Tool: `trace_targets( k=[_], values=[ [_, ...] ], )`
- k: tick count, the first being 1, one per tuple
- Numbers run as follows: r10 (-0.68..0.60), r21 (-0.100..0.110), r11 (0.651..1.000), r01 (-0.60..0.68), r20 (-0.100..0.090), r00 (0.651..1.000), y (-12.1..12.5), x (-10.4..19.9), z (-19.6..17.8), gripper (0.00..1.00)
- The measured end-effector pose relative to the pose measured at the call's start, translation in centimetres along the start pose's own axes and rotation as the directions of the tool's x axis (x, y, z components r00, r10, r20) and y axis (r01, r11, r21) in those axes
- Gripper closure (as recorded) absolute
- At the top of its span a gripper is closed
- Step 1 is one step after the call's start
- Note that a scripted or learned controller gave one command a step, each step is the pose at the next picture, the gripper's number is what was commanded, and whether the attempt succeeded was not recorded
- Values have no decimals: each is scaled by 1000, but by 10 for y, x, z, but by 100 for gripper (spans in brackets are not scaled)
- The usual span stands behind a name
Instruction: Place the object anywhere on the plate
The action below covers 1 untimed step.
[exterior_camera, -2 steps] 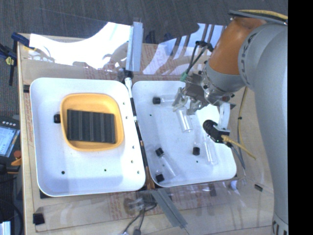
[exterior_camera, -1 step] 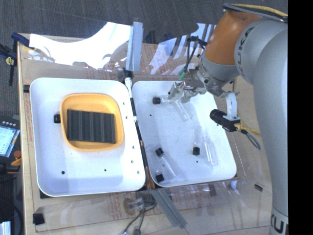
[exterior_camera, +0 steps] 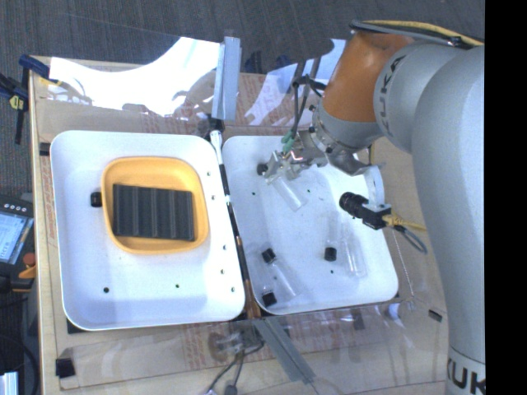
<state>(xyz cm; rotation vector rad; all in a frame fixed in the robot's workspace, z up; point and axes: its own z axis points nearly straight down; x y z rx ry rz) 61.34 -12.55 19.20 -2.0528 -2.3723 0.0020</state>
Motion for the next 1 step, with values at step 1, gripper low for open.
trace_targets(
  k=[1],
  values=[
    [-82, -3, 997, 82, 1, 997, 34, 51, -56, 100]
  ],
)
